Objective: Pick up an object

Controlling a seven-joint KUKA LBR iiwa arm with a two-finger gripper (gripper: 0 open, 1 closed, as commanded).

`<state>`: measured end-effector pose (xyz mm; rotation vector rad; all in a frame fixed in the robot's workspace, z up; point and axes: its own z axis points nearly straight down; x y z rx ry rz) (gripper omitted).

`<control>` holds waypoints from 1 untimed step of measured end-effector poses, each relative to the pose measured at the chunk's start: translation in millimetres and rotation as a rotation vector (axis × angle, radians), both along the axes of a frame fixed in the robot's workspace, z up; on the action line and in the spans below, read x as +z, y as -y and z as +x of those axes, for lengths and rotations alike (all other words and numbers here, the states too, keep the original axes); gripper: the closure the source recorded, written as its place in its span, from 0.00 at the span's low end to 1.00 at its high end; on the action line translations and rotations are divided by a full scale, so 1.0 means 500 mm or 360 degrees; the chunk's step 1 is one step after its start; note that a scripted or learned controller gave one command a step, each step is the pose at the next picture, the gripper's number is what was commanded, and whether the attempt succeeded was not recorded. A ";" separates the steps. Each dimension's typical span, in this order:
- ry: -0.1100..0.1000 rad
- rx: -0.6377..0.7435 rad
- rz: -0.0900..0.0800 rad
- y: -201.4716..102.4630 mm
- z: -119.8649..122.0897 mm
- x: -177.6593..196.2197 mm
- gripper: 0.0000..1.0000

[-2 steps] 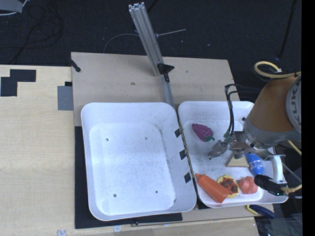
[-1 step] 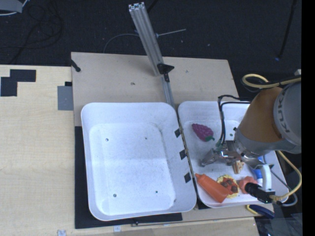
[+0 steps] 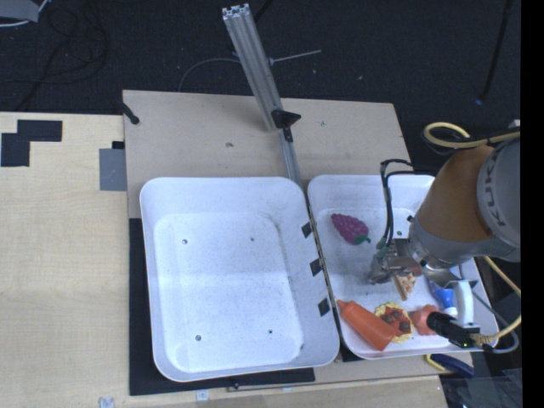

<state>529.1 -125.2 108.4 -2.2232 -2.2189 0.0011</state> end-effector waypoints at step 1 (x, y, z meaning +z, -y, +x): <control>0.0006 0.0001 -0.0001 0.011 -0.003 0.086 1.00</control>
